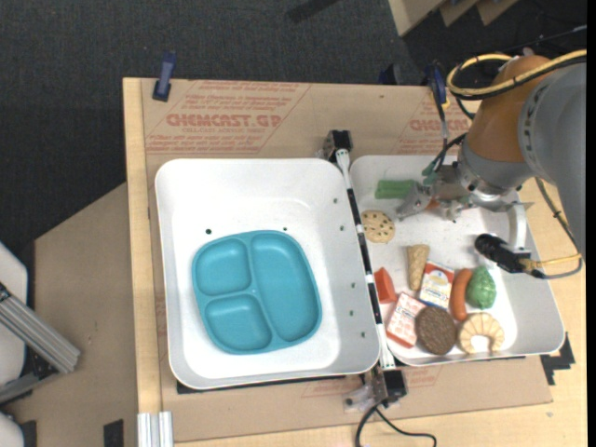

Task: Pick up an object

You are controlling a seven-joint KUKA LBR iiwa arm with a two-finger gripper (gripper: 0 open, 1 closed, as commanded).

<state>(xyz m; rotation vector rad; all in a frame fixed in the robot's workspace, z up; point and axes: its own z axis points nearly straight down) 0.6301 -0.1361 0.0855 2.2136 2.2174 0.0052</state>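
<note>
Left bin: a shallow white tray holding one teal divided plate, which lies flat towards the near side.
Right bin: white too, touching the left one along a shared edge, and crowded with toy food.
Far end of right bin: a green block lies alone, with a round cookie nearer, close to the shared edge.
Near end of right bin: a tan cone, a red wedge, a red-and-white packet, a small carton, a sausage, a green vegetable, a brown patty and a croissant, packed close and mostly touching.
Things to pick: all of these lie on the bin floor; the green block is nearest the gripper, just beside it.
Gripper: low over the far part of the right bin, between the green block and the bin's right side.
Grip: I cannot tell from here whether it is open or closed, and I see nothing in it.
Hard to make out: the printing on the packet and the carton is too small to read.
Arm: grey with an orange band, covering the right bin's far right corner.
Around: both bins rest on a brown sheet with red lettering, with a blue clamp at its far left.
</note>
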